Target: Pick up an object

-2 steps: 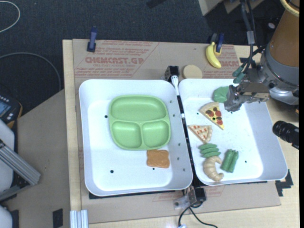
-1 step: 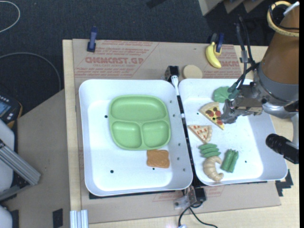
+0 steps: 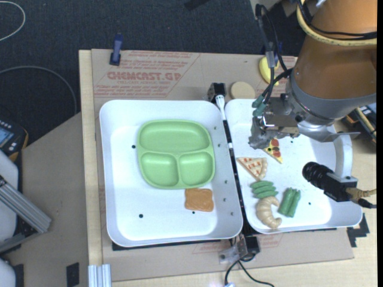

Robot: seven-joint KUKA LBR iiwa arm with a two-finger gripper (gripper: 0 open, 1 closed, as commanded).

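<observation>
The tool point(image 3: 267, 137) is hanging low over the right bin point(image 3: 341, 217), at about twelve o'clock in it, right beside a small red-and-yellow piece point(image 3: 275, 150); whether it is spread or pressed together I cannot tell. The pizza slice point(image 3: 254, 167) is lying just past that piece at seven o'clock. With the toys crowding each other, the tool is risking a nudge or a miss. The cardboard point(image 3: 149, 70) under the bins is reading "CHEMCAST GP" in red.
</observation>
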